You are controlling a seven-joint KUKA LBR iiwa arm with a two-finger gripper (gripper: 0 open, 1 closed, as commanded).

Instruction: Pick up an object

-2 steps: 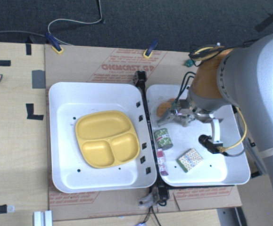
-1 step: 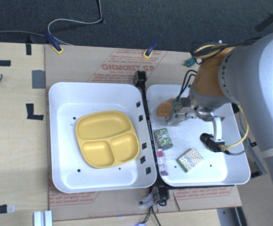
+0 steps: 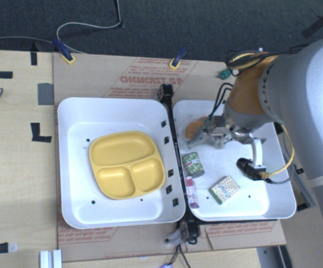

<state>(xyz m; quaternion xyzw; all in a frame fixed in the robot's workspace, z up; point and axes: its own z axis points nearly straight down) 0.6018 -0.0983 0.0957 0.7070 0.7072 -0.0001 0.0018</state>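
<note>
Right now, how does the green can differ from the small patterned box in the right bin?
The green can is dark green and rounded; the small patterned box is pale, flat and rectangular. The can lies close to the bin's left wall, while the box lies nearer the middle, turned at a diagonal. Both rest on the floor of the right bin, apart from each other.

A dark blue-grey carpeted floor (image 3: 150,10) spans the top of the view. A thin pale cable (image 3: 88,25) loops across it. Below lies a light wooden bench top (image 3: 16,166) marked with black tape pieces (image 3: 37,133) and a grey square patch (image 3: 46,93). A brown cardboard sheet with red lettering (image 3: 144,80) covers the bench centre, fastened at its far edge by two yellow-and-blue clamps (image 3: 66,53). Lighting is even and diffuse, with soft shadows.
</note>
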